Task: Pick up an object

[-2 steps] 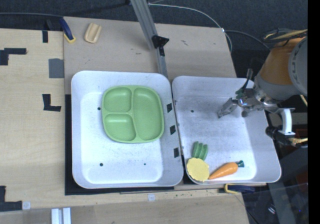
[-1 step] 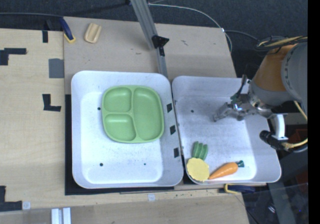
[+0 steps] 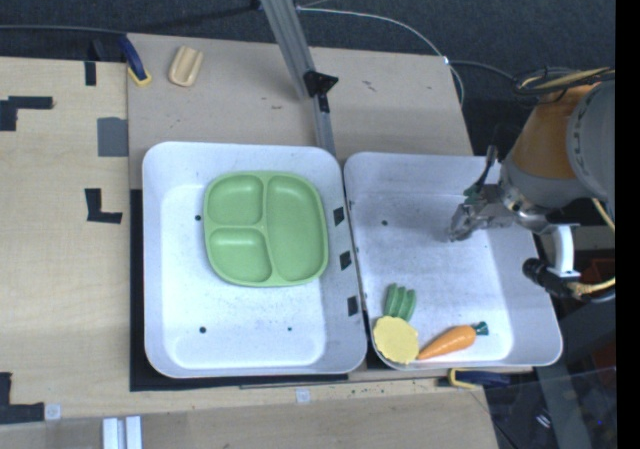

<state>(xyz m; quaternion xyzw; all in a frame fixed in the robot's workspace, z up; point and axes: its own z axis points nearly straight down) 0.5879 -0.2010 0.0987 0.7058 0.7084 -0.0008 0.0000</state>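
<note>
Claw: the gripper [image 3: 462, 224] hangs low over the right bin, toward its right wall and in its upper half; the fingers are a small dark-grey cluster, too blurred to tell whether they are spread or pressed together, and nothing can be seen between them.
Arm: the grey arm [image 3: 560, 172] enters from the right edge, its orange band sitting just above the wrist, with thin cables looping beside it.
Right bin: the right bin [image 3: 420, 187] is shallow and white, its floor bare and faintly speckled around the claw.
Carrot: an orange carrot [image 3: 447, 340] with a small green top lies near the bin's front edge, tilted, well apart from the claw.
Yellow piece: a round yellow toy [image 3: 395, 339] sits at the front left corner, touching the carrot's pointed tip or just beside it.
Green piece: a ribbed green toy [image 3: 400, 301] lies right behind the yellow one.
Left bin: the left bin [image 3: 170, 267] holds a green divided plate [image 3: 266, 228] with three compartments, placed in its upper half.
Bench: a tan block [image 3: 185, 66] rests on the bench behind the left bin, beside a blue and yellow clip [image 3: 134, 60].
Pole: a grey pole [image 3: 288, 22] slants down to the gap between the bins.
</note>
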